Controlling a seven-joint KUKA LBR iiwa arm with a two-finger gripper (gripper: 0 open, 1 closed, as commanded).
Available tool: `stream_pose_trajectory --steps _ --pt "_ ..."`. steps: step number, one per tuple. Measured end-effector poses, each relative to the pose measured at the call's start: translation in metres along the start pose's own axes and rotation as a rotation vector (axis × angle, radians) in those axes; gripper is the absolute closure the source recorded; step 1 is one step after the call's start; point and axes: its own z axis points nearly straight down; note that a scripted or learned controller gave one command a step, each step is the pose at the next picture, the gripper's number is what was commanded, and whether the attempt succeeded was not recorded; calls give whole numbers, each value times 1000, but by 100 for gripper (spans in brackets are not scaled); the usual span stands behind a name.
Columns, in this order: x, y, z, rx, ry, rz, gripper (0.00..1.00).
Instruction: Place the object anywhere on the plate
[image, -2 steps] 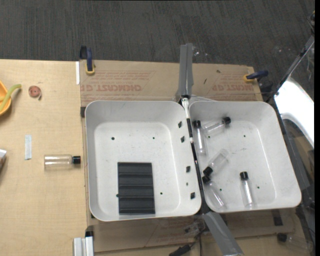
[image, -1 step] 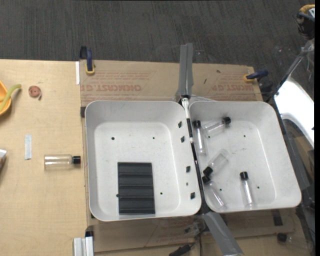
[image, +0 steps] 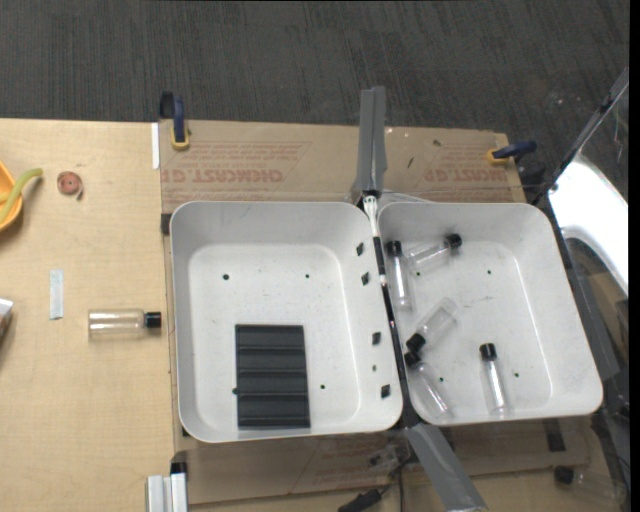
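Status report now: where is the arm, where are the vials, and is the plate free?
Arm at right edge, outside the bins. Clear vials with black caps lying in right bin. Dark ridged plate in left bin, nothing on it.

An orange bowl (image: 7, 196) is cut by the left edge, as is a pale object (image: 3, 314) below it (too little shows to name it). The clear vials (image: 436, 322) blur into the right bin's (image: 545, 232) white floor. A small reddish disc (image: 68, 183) is too small to identify.

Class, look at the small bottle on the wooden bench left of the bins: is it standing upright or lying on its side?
Lying on its side. The bottle stretches flat across the bench, its black cap pointing toward the left bin.
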Motion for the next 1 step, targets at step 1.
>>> stream_pose_trajectory --steps 1 --pt "60 -11 1 -1 0 -2 0"
